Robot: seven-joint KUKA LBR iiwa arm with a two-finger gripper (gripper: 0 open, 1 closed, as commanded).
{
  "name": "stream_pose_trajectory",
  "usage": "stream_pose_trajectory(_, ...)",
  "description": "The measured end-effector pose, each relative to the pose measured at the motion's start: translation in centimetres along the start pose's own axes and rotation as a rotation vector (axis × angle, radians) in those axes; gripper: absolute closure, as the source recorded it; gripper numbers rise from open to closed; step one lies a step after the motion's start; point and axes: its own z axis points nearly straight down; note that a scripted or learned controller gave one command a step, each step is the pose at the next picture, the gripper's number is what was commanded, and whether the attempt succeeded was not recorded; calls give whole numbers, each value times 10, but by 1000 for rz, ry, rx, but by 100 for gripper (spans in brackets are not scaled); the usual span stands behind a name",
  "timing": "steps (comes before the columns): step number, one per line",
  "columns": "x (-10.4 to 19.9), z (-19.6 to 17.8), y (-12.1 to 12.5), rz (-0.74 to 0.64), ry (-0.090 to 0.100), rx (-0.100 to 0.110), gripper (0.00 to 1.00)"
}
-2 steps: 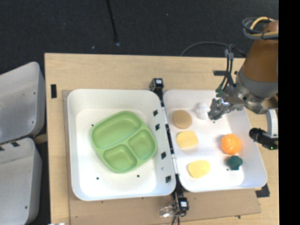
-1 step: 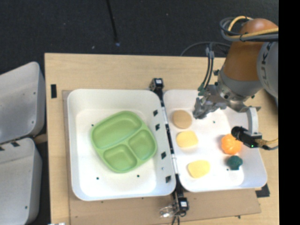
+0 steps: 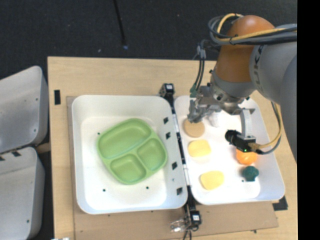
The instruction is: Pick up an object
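Even overhead light; white bins (image 3: 85,194) glare near blown-out. Floor beyond desk (image 3: 60,74) dark. Soft focus, slight blur throughout.

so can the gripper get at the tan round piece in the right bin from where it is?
Probably yes. The gripper hangs right above the tan round piece, near the right bin's inner wall. Nothing lies over the piece; the upper yellow piece sits apart from it. The wall may crowd one side.

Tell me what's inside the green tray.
The green tray in the left bin has three compartments, and all three look empty. It lies in plain sight from above, so nothing covers its wells; what is beneath it can't be seen.
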Motion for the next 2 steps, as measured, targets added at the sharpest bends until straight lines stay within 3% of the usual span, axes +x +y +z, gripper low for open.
stream_pose_trajectory(2, 100, 1, 32, -1, 1, -1, 100)
